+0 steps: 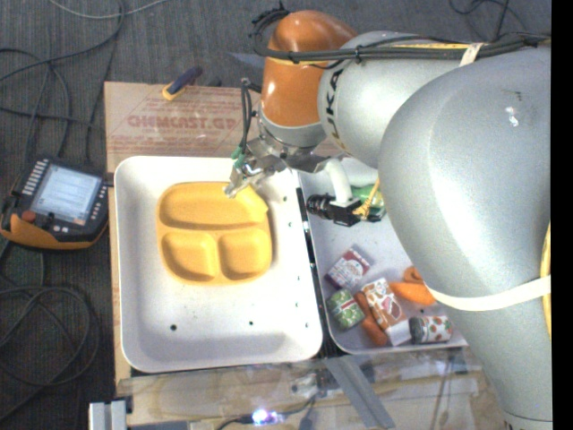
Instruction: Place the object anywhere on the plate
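The gripper point(240, 182) hangs over the upper right rim of the yellow plate point(215, 231) at centre left; whether it carries any object cannot be told.

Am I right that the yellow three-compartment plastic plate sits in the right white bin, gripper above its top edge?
Not quite. The camera view shows the yellow three-compartment plastic plate in the left white bin, not the right one. The gripper is above its top edge, as you said.
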`<state>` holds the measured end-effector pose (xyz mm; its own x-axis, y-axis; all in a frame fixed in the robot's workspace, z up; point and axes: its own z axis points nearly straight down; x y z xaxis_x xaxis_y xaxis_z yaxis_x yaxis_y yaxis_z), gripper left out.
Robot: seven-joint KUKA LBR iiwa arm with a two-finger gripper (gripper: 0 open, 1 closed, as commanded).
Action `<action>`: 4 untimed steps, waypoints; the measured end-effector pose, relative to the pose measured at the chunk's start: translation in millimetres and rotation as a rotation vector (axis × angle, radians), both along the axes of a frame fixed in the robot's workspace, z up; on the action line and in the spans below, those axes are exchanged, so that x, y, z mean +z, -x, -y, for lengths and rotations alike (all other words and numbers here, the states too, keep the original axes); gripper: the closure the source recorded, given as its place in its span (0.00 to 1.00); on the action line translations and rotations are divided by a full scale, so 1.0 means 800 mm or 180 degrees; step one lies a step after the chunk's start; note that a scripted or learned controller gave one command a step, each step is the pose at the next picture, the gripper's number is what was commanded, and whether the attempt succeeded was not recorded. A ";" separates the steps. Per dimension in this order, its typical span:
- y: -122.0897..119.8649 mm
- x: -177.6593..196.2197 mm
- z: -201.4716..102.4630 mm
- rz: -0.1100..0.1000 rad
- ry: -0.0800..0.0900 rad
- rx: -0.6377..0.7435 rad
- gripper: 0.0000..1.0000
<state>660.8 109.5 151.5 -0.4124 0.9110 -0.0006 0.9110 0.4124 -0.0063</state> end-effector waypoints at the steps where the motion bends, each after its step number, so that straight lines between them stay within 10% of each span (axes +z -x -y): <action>1: -0.010 -0.025 -0.036 0.0025 -0.0015 0.1105 1.00; 2: -0.003 0.100 -0.099 0.0011 -0.0012 0.1817 1.00; 3: 0.013 0.045 -0.016 0.0005 -0.0014 0.2412 1.00; 4: 0.014 0.113 -0.048 0.0011 -0.0014 0.2977 1.00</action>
<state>649.5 147.7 241.9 -0.9779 0.2089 -0.0005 0.2089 0.9779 -0.0007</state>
